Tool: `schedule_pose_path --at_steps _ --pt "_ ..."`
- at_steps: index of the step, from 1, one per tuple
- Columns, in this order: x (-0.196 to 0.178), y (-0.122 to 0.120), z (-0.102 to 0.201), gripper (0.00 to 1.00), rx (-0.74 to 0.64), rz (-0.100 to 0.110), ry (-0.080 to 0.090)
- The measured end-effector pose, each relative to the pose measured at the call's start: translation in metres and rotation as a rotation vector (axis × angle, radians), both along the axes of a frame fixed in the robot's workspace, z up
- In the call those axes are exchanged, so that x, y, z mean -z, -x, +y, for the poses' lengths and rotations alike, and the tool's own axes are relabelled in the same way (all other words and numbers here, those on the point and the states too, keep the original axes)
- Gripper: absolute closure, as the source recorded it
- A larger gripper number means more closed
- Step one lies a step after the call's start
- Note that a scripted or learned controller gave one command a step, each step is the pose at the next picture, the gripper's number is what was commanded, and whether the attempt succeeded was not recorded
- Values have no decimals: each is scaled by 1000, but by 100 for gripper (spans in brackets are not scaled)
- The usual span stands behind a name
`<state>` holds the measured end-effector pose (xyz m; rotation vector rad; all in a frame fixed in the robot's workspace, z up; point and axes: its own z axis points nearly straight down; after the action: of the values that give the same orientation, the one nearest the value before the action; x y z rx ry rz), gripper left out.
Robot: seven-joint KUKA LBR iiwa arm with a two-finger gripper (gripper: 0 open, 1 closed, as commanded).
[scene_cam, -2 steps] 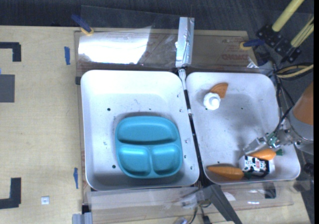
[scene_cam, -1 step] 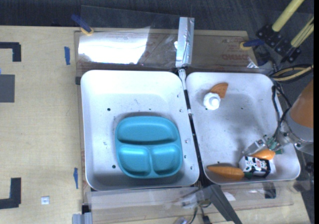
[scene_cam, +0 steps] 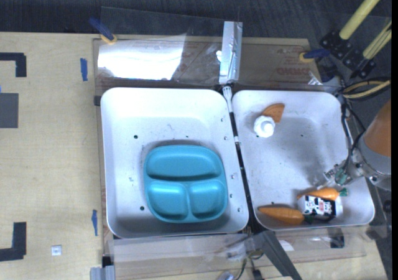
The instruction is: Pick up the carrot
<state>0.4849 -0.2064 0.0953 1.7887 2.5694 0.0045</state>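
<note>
A small orange carrot (scene_cam: pixel 323 194) with a green tip lies at the front right of the right bin (scene_cam: pixel 298 148), resting against a black-and-white can (scene_cam: pixel 319 207). A longer, smooth orange piece (scene_cam: pixel 280 214) lies along that bin's front wall, just left of the can. My gripper (scene_cam: pixel 337 175) hangs low over the bin's right side, slightly above and to the right of the carrot, with nothing seen in it. The arm's orange band (scene_cam: pixel 379 135) shows at the right edge.
A white bottle-like piece (scene_cam: pixel 264 126) and an orange wedge (scene_cam: pixel 273 111) sit at the back of the right bin. The left bin (scene_cam: pixel 124 117) holds a blue divided tray (scene_cam: pixel 185 181). Cables (scene_cam: pixel 354 142) run along the right bin's rim.
</note>
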Motion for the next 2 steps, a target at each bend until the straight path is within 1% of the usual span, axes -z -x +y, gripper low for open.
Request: schedule_pose_path --at_steps 1,2 --pt "0 0 0 0 0 0 0" --pt "8 2 55 0 -17 1 1"
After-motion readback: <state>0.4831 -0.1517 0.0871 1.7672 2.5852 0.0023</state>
